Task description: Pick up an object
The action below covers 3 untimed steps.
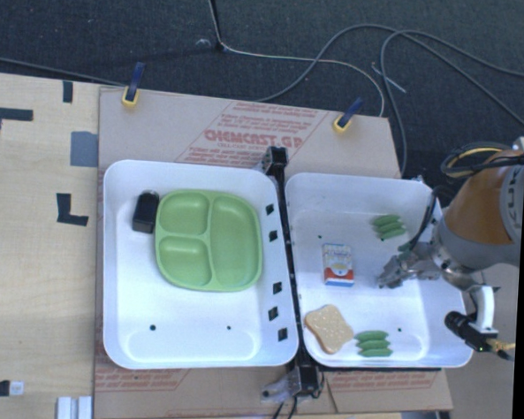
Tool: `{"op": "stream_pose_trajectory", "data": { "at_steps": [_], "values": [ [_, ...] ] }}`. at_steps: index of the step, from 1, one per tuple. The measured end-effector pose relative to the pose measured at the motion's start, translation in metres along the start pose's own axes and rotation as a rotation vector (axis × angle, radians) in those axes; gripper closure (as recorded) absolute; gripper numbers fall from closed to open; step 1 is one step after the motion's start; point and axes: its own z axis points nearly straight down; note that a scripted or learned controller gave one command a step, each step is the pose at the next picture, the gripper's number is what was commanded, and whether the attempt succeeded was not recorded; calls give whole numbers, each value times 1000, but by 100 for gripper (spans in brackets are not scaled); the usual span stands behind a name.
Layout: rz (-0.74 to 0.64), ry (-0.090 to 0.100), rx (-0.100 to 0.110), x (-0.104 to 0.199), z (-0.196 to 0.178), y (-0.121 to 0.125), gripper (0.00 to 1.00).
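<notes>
In the right bin (360,191) lie a small blue, white and red carton (337,263), a slice of toast (328,329) near the front, a green bean pod (387,226) at the back and another green pod (373,343) at the front. My gripper (394,274) hangs low over the right side of this bin, to the right of the carton and below the back pod. Nothing shows between its fingers.
The left bin (121,266) holds a green divided plate (210,241) and a small black block (145,212) to the plate's left. A black divider with clips (280,250) runs between the bins. The arm's body (478,217) overhangs the right bin's right edge.
</notes>
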Motion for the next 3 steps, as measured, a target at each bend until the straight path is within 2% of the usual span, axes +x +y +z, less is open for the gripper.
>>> {"op": "stream_pose_trajectory", "data": {
  "at_steps": [1,2,3],
  "values": [
    [1,3,1,4,-45,-5,100],
    [-1,2,-1,7,-94,5,100],
    [0,3,2,8,-115,6,100]
  ]
}}
